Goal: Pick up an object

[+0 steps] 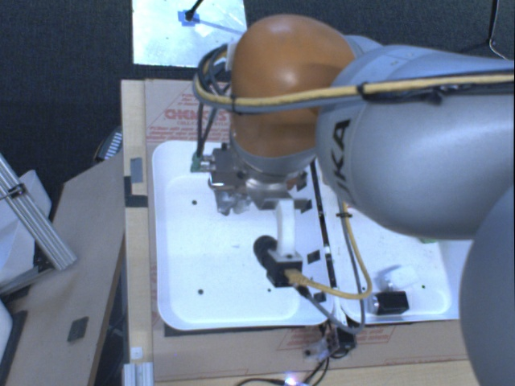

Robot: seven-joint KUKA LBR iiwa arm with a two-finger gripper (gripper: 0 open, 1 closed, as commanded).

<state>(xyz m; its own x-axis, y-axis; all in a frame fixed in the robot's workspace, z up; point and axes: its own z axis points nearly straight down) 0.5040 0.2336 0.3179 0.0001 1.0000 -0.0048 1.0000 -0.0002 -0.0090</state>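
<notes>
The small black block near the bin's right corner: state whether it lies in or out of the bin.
In. The small black block rests on the white bin floor, inside the rim, beside a white object.

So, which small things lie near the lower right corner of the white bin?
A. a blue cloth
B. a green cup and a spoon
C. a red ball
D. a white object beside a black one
D: a small white object lies just above and beside a small black object on the bin floor near its lower right corner.
</notes>
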